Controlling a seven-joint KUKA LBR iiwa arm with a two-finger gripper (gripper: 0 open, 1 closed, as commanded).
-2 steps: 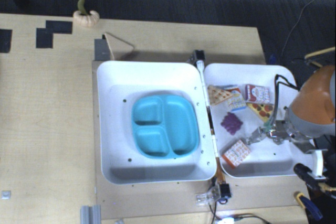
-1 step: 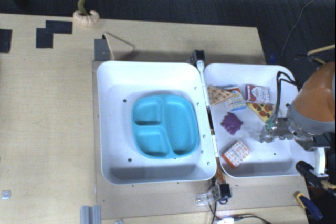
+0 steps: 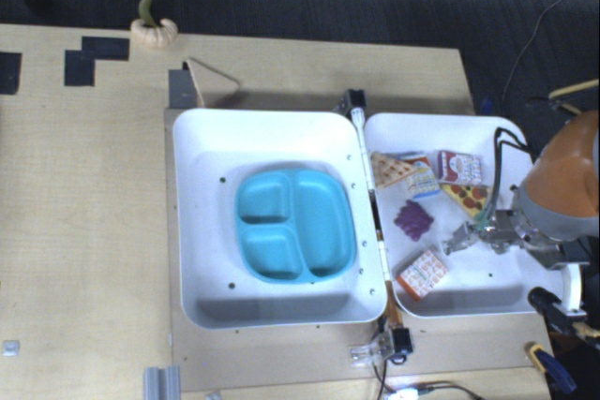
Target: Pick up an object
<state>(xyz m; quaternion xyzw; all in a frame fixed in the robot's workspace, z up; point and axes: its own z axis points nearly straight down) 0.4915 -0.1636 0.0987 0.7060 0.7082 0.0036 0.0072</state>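
white bins sit side by side on the bench (image 3: 84, 201). the left bin (image 3: 202, 155) holds a blue divided tray (image 3: 295, 225). the right bin (image 3: 441, 300) holds a waffle (image 3: 392, 170), a red carton (image 3: 459, 168), a pizza slice (image 3: 466, 196), a purple block (image 3: 412, 219) and a small checkered box (image 3: 423, 274). the end effector (image 3: 466, 235) hangs low between pizza slice and box; whether it is apart or together, i cannot tell.

Grey arm (image 3: 553, 220), orange band, black cable, metal claw (image 3: 466, 237).
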